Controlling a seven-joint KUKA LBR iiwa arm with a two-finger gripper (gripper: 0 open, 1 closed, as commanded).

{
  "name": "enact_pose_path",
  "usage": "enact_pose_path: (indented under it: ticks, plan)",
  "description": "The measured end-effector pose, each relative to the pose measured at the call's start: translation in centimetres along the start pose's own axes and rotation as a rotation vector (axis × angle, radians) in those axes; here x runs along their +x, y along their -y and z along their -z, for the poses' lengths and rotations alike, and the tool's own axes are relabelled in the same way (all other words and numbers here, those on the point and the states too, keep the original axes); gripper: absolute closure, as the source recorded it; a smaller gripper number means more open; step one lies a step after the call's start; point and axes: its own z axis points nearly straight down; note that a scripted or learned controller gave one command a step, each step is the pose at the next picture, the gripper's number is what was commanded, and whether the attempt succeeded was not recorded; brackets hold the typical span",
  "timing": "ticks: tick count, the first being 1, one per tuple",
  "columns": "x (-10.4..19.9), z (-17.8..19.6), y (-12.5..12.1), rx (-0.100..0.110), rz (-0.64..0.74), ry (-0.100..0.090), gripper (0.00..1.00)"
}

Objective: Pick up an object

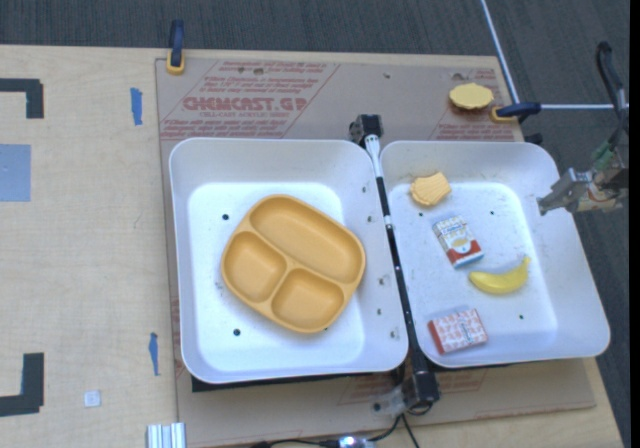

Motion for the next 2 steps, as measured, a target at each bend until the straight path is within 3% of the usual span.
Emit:
enact_pose_path:
  ticks: [1, 2]
  plan:
    - [3.7, -14.7, 2.3, 0.002, 0.000, -0.001, 0.00]
    - [10.1, -16.5, 1.0, 0.000, 0.001, -0.003, 0.00]
